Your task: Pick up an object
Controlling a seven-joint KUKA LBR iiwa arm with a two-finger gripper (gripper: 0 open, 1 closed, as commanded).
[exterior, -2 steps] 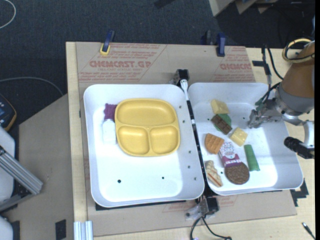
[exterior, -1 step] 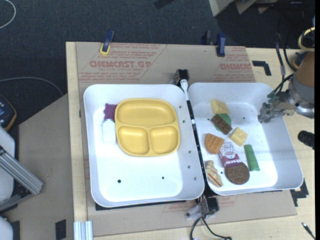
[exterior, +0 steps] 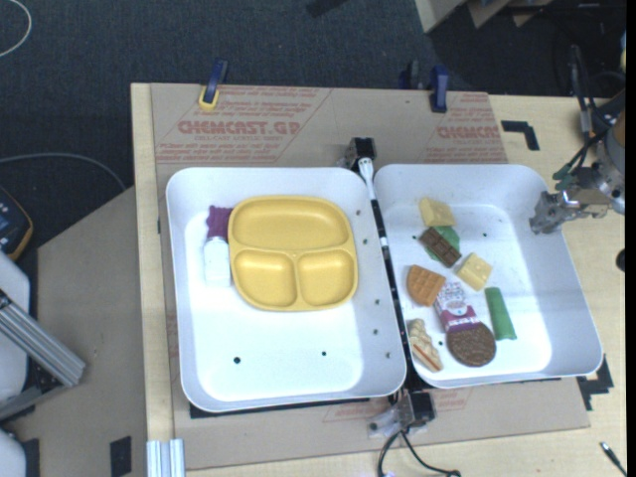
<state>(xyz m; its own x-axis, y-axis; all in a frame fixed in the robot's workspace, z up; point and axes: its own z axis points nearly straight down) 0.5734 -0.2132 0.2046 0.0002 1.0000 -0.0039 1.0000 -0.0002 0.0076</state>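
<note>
From my remote seat I read the bench from its near edge back. Nearest, well to the left of the claw (exterior: pixel 550 215) and closer to the camera, a round dark brown cookie (exterior: pixel 470 345) lies in the right bin (exterior: pixel 566 296), with a pale ridged piece (exterior: pixel 424 346) just beside it and a red-and-white wrapped packet (exterior: pixel 455 309) touching its far side. A slim green stick (exterior: pixel 499 313) lies at a slant beside the packet. Further back sit a golden waffle-textured square (exterior: pixel 425 284), a pale yellow block (exterior: pixel 474 270), a dark brown bar (exterior: pixel 438 245) over a green piece (exterior: pixel 449 235), and a cream chunk (exterior: pixel 434 212), all candidates for the pick and all left of the claw.

The claw itself is metallic grey and sits over the right bin's far right rim, holding nothing I can see; I cannot tell its opening.

Far to the claw's left, the left bin (exterior: pixel 268 366) carries a smooth yellow three-compartment plate (exterior: pixel 292 250), with a white bottle (exterior: pixel 216 261) and a purple item (exterior: pixel 219 219) against its far-left side. Beyond, brown printed cardboard (exterior: pixel 248 117) lines the bench.
</note>
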